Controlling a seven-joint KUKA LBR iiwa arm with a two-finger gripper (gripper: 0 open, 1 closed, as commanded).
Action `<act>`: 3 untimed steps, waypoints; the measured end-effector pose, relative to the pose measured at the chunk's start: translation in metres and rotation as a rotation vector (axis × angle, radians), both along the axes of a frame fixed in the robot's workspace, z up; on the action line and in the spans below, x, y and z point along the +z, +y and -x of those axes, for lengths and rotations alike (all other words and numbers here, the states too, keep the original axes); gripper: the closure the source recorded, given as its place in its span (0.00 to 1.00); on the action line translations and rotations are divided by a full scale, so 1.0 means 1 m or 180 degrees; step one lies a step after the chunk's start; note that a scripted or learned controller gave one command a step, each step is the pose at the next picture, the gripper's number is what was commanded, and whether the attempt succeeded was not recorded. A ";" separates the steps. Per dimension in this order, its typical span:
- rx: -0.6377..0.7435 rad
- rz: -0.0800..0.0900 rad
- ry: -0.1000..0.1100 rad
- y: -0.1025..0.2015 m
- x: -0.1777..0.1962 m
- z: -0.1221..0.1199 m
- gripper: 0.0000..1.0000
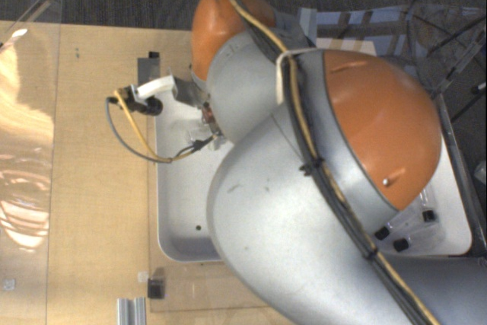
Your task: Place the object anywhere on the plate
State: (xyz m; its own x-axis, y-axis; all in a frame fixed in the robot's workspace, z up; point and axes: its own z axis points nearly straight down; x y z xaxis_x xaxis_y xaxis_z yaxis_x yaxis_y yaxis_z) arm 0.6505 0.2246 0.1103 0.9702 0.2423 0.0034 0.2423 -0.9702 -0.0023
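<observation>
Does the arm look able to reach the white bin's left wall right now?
Probably yes: the arm hangs over the white bin, its far end beside the left wall, nothing visibly between.

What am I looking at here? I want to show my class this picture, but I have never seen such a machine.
This is one photograph from a camera fixed above a workbench, looking down at a slant. The big grey and orange shape is a robot arm, reaching in from the right and hiding most of the scene. Beneath it lies a shallow white bin on a pale wooden bench. Yellow and black cables loop out near the arm's wrist. The arm's job is to put an object on a plate, but its bulk covers that area, so I cannot tell whether anything is held.
</observation>
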 end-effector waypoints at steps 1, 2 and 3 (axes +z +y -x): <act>0.0622 0.0000 -0.0012 0.009 0.121 -0.007 1.00; 0.0603 0.0011 0.0016 -0.025 0.034 0.085 1.00; 0.0627 0.0004 -0.0006 0.010 0.112 0.028 1.00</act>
